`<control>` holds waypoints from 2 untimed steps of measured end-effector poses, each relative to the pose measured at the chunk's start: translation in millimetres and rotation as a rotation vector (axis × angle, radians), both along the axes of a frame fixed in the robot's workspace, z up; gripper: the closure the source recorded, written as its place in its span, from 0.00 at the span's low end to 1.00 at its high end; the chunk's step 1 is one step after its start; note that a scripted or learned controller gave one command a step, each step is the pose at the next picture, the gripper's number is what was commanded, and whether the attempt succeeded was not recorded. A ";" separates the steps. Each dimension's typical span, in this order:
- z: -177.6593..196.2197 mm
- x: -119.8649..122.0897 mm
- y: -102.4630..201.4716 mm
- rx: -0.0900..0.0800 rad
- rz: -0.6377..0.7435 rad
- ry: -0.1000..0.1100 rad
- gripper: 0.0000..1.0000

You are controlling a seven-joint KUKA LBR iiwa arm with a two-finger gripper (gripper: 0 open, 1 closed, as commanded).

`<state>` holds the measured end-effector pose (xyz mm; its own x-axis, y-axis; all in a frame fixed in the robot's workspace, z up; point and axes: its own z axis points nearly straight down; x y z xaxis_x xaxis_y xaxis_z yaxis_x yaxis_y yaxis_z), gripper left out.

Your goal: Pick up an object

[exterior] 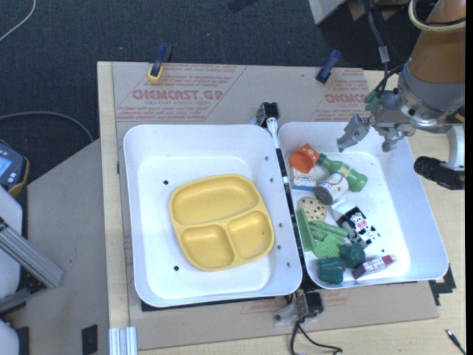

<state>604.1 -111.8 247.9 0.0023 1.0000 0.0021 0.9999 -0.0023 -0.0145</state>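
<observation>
Arm enters from right, orange band high at the frame's right edge, grey wrist below it. Hand [372, 136] hangs over the upper right part of the right bin [414, 198], above the white floor; two fingers [352, 134] spread wide, nothing between them. Hand sits up and right of the object pile, not touching any item. Left bin [144, 198] holds a yellow tray [220, 220] with three compartments, lying flat near its middle. Right bin's objects cluster along its left side: orange piece [303, 157] at top, touching a small white carton [302, 180] below it; green bottle [345, 171] lies tilted just right of the orange piece; grey disc [324, 194] beside a white cylinder [336, 186]. Lower down, a cream spotted piece [313, 212], green strips [325, 237], a black-and-white toy [358, 225], a dark teal lump [331, 270] near the bin's front edge, and a purple-and-white stick [375, 264] at its right. Both bins rest side by side on a tabletop [214, 95] covered with printed cardboard; two clamps [157, 63] at its far edge. Black clip [267, 112] sits where the bins meet at the back.
</observation>
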 end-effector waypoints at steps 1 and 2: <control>7.7 2.3 0.1 -0.002 0.002 -0.014 0.00; -54.8 0.8 6.7 0.000 0.003 -0.006 0.00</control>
<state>604.8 -105.1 193.0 -0.0002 1.0000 0.0020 1.0000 0.0003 -0.0081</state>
